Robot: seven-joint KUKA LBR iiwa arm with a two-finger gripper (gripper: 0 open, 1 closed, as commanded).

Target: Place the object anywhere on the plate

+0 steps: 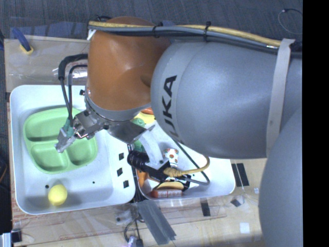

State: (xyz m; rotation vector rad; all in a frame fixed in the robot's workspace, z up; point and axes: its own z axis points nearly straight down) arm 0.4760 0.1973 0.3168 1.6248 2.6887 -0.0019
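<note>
Arm: my grey body [221, 91] fills much of the frame from the right, with the orange band [121, 66] above my wrist over the seam between the two bins.
Writing: the letters "UKA" read sideways in black on my grey shell, part of the maker's name; the first letter is hidden by the curve. I can read no other print.
Pincer: my pincer [66, 139] hangs over the green plate's middle, near where its ridges meet. The fingers are small and blurred here, so I cannot tell whether they are spread or pressed together, and I see nothing between them.
Plate: a light green divided plate [43, 125] lies in the upper left part of the left bin [103, 189], with three compartments.
Object: a yellow ball [57, 194], lemon-like, sits on the left bin's white floor near its lower left corner, below the plate and apart from it, not touching my pincer.
Right bin: the right bin [221, 187] is mostly hidden beneath me; at its near edge I see a small white cube with red marks [170, 156] and some orange and red pieces [167, 187], too cluttered to name.
Cables: black cable [64, 86] loops from my wrist; a yellowish one [198, 167] curls above the right bin.
Bench: pale wood [46, 48] with a blue and yellow item [21, 41] at the upper left.
</note>
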